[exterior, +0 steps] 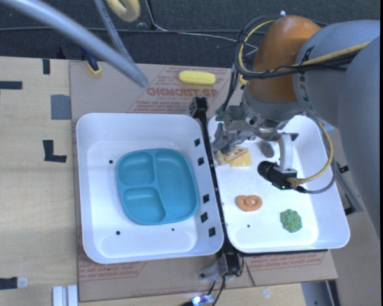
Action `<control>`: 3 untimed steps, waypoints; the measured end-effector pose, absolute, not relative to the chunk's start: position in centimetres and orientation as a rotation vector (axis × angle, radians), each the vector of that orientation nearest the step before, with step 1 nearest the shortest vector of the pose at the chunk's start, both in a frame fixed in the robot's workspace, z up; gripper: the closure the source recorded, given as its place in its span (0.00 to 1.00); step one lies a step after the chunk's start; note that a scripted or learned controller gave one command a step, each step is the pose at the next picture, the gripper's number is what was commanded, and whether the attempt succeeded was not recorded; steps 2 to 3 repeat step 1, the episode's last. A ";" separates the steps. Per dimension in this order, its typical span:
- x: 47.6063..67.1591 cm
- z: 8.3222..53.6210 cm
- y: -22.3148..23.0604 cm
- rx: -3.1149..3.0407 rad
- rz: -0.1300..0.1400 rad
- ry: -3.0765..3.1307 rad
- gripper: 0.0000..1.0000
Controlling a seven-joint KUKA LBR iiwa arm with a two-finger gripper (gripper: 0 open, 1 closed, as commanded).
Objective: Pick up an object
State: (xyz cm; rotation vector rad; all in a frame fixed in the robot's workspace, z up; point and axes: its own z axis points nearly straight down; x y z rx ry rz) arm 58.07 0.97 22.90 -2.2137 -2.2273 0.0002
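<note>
I see a pale wooden bench (25, 171) marked with dark tape (51, 150), a brown cardboard sheet (172, 91) on it, and dark carpet (191, 11) beyond.

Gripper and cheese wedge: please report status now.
Gripper low over cheese wedge, right bin. Grip unconfirmed. Pretzel, broccoli lie apart, not blocking.

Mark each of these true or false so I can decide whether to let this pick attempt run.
1. A blue divided plate lies in the left bin. True.
2. The tool is down over the yellow cheese wedge. True.
3. The pretzel lies in the left bin. False: it is in the right bin.
4. The green broccoli piece sits on the plate. False: it lies on the right bin's floor.
5. A yellow item lies outside the bins. True.
</note>
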 end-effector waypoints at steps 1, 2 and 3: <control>57.2 21.8 6.6 -2.215 0.003 -2.226 1.00; 57.2 21.8 6.6 -2.215 0.003 -2.226 1.00; 57.2 21.8 6.6 -2.215 0.003 -2.226 1.00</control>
